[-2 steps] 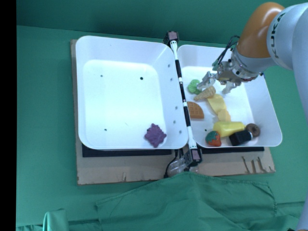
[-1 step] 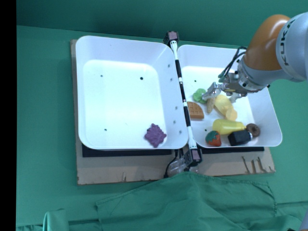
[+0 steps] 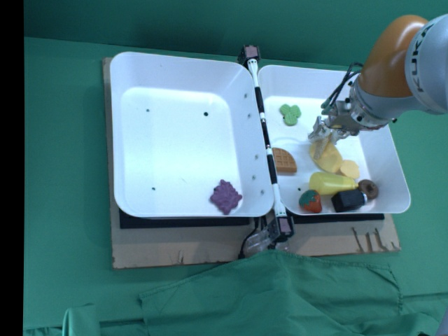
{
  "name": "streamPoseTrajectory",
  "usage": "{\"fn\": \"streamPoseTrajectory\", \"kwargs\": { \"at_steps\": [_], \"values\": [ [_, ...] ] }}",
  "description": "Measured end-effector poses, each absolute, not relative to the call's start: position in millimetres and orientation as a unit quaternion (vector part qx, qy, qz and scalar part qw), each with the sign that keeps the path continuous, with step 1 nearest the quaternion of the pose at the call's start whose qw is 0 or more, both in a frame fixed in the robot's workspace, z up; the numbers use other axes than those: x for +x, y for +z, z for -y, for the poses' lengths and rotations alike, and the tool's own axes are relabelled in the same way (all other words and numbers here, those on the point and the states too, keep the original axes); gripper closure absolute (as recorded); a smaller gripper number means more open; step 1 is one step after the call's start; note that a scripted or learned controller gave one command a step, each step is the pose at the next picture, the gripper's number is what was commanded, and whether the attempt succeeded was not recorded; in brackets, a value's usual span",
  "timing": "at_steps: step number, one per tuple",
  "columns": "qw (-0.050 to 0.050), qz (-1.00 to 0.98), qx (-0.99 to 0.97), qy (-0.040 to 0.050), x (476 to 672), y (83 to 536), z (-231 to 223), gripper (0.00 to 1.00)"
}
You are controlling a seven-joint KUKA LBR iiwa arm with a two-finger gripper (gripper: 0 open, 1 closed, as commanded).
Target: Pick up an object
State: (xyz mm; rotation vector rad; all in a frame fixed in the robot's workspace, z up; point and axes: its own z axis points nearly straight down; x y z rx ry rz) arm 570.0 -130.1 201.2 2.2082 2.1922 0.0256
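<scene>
Green cloth bunched along the near edge of the surface, nearest the lens. Behind it, two white bins side by side on cardboard: left bin with a purple grape cluster near its near right corner; right bin crowded along its near half with a waffle, strawberry, black block, brown ring, yellow bottle-like piece, small yellow lump and a pale yellow slice; green broccoli lying apart toward the far left of that bin. Tool lowered over the middle of the right bin, directly above the pale slice and possibly touching it; cannot tell whether spread or clenched, and no item visibly between the tips. Likely target: that slice. Probably light, hollow toy plastic, stiff and smooth, so prone to slipping or squirting sideways under a pinch. Best taken across the narrower width near the middle, straight down, clear of the small lump just beside it. Crowding by neighbours a risk for a clean close.
</scene>
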Motion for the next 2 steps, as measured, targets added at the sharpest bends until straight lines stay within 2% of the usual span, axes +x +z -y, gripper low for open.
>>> {"fn": "streamPoseTrajectory", "kwargs": {
  "at_steps": [1, 2],
  "values": [
    [0.005, -0.707, 0.707, 0.0036, 559.6, 283, 98, 1.0],
    [0.004, -0.703, 0.711, 0.0027, 562.5, 328, 101, 1.0]
  ]
}}
